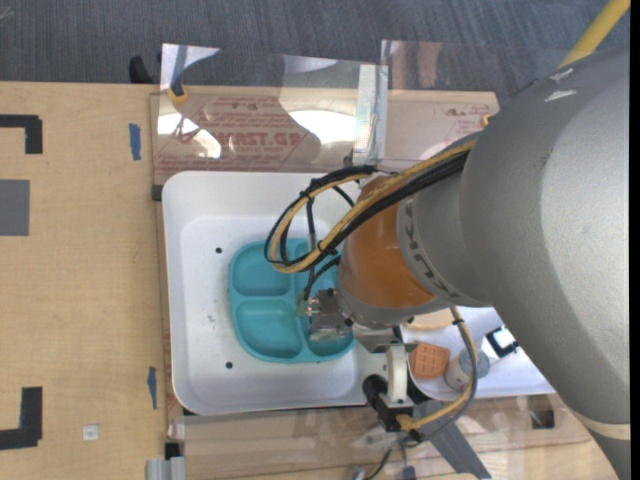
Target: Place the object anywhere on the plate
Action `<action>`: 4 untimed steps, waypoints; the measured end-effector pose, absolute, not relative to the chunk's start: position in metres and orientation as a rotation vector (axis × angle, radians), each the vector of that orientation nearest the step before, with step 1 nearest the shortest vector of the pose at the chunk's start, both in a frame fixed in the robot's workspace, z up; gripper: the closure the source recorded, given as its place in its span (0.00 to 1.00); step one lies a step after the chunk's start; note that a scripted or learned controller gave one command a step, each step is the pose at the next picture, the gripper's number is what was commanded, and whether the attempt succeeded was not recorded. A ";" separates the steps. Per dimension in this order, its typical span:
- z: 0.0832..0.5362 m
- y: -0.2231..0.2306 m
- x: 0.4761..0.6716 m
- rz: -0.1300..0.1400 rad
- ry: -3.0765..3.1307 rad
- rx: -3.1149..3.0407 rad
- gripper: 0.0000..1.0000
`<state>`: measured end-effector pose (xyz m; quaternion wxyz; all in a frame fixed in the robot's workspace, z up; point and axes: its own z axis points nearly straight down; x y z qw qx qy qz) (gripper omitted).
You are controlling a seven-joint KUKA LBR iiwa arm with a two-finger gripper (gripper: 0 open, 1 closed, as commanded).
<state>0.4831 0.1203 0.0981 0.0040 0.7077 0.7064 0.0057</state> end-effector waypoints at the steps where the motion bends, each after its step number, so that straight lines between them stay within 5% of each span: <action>1: 0.244 0.074 0.598 0.013 2.216 2.217 1.00; 2: 0.133 0.101 0.507 -0.016 2.228 2.225 1.00; 3: 0.131 0.095 0.478 -0.005 2.223 2.225 1.00; 4: 0.115 0.118 0.478 -0.007 2.227 2.223 1.00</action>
